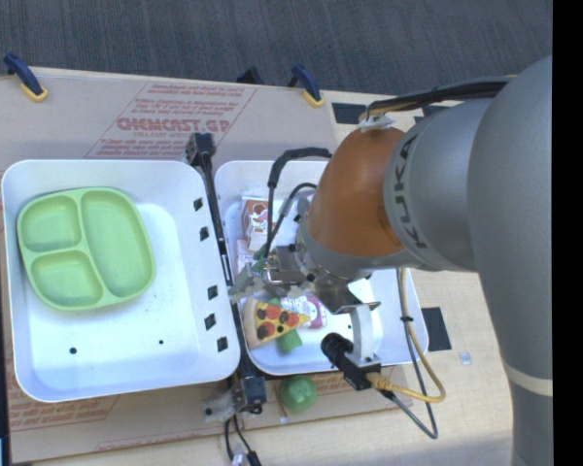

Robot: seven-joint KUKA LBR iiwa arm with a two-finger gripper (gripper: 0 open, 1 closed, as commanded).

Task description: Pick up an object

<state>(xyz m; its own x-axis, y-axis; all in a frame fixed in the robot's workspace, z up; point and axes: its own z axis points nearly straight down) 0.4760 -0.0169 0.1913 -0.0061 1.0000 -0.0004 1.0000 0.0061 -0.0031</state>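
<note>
My gripper [278, 278] hangs low over the middle of the right bin [400, 355], under the orange band of the arm. Just in front of it lies a toy pizza slice [275, 319] with a pink item [311, 309] at its right edge. A small green piece [289, 342] touches the slice's front. A red and white packet [256, 217] lies at the bin's back left, behind the gripper. The arm hides much of this bin's floor.
The left bin [117, 357] holds a light green divided plate [85, 248] at its back left. A green ball [296, 393] sits on the bench outside the right bin's front edge. Cables trail at the front right. Blue clamps hold the cardboard at the back.
</note>
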